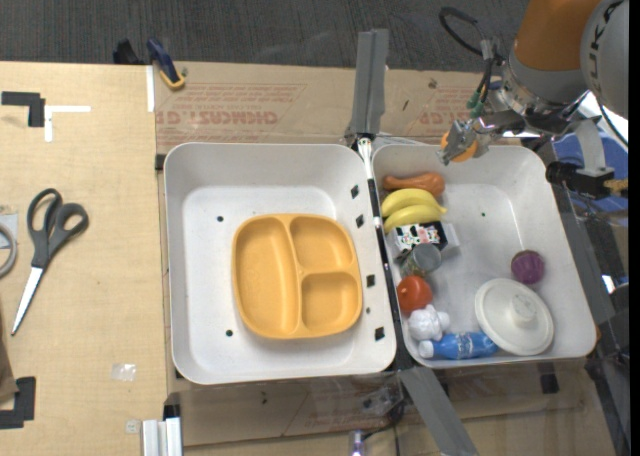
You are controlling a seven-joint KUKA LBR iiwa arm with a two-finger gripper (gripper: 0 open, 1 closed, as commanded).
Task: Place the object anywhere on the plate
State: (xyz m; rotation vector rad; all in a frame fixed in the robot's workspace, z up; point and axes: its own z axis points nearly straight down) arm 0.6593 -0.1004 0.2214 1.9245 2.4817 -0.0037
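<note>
1. Hanging over the far rim of the right bin (560, 206), the claw (462, 143) sits on the grey arm (575, 24); can't tell its state.
2. Wooden bench (75, 324), dark floor beyond; one pair of scissors (42, 244) far off to its left.
3. Two white bins. Just below the claw: carrot (415, 183), banana (412, 207), tomato (414, 292), purple ball (528, 266), white lid (513, 316), blue bottle (464, 346).
4. Left bin (200, 244) holds one yellow divided plate (297, 275), nothing on it.

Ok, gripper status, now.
Gripper: cannot be told. It hangs over the back edge of the right bin, nothing seen in it.
</note>
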